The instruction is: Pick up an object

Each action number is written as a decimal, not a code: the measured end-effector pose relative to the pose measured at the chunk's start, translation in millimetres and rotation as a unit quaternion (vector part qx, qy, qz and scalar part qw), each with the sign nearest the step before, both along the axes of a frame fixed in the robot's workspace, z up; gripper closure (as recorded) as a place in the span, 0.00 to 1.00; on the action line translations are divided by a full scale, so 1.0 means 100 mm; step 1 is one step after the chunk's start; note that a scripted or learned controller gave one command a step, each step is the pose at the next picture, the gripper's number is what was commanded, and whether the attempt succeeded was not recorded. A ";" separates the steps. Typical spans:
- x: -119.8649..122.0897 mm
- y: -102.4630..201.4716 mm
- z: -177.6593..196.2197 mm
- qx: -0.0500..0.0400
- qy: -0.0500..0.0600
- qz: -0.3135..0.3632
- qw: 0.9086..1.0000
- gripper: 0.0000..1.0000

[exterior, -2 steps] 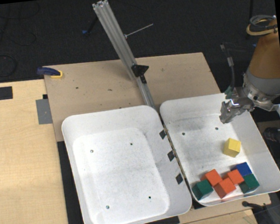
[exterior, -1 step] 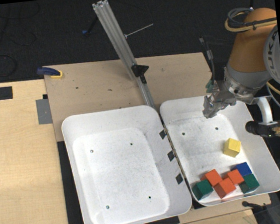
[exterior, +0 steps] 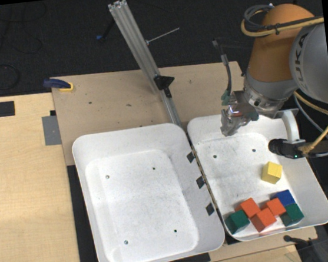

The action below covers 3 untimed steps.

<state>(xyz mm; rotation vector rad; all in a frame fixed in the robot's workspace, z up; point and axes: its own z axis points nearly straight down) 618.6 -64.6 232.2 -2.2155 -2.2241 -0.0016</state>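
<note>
Right now the gripper (exterior: 231, 124) hangs over the far end of the right bin (exterior: 228, 167) holding nothing, fingers close together, because the yellow block (exterior: 271, 172) and other blocks (exterior: 263, 211) sit nearer the front.

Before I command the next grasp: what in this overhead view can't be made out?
- Gripper: too small and blurred in the camera view to read the finger opening or whether anything is held.
- Block cluster in the right bin: blocks overlap, so exact count and hidden faces are unclear.
- Arm: its base is cut off by the frame's right side.
</note>
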 end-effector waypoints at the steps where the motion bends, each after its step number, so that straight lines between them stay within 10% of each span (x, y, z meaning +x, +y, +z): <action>1: 0.15 0.61 -0.02 0.000 0.000 0.001 1.000 1.00; 3: 0.43 1.54 -0.08 -0.001 0.000 -0.001 1.000 1.00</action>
